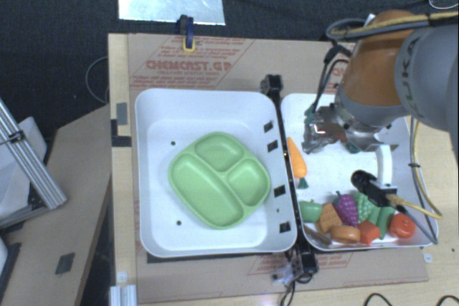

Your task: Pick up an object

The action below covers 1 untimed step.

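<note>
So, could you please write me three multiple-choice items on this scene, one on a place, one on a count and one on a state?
1. Where does the green plate lie?
A. in the left bin
B. in the right bin
C. on the bare bench

2. How many compartments does the plate have?
A. two
B. three
C. five

3. How does the toy carrot lie?
A. on the plate
B. between the gripper's fingers
C. loose on the floor of the right bin, by the wall next to the left bin

Answers:
1 A: the plate rests on the floor of the left bin.
2 B: its ridges mark off one long section and two smaller ones.
3 C: the carrot lies apart from the gripper, which hangs above and to its right, and from the toy food heap.
</note>
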Tool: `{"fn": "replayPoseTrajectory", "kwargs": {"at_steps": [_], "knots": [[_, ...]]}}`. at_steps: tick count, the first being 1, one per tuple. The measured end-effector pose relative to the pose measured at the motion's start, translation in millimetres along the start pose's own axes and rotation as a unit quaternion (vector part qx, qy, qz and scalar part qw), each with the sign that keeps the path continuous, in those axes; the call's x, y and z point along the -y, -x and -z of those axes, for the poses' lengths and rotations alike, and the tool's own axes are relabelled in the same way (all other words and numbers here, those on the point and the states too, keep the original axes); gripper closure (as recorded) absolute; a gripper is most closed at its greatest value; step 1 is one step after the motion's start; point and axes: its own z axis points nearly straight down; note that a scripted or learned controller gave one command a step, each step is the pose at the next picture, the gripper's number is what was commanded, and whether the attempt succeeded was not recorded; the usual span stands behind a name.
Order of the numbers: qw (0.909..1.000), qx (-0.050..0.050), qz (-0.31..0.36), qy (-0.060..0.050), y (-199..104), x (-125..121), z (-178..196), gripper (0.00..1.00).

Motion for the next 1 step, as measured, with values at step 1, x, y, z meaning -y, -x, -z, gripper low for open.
{"fn": "replayPoseTrajectory", "kwargs": {"at_steps": [1], "knots": [[1.0, 0.0, 0.0, 0.001, -5.0, -0.6, 6.9, 1.0]]}}
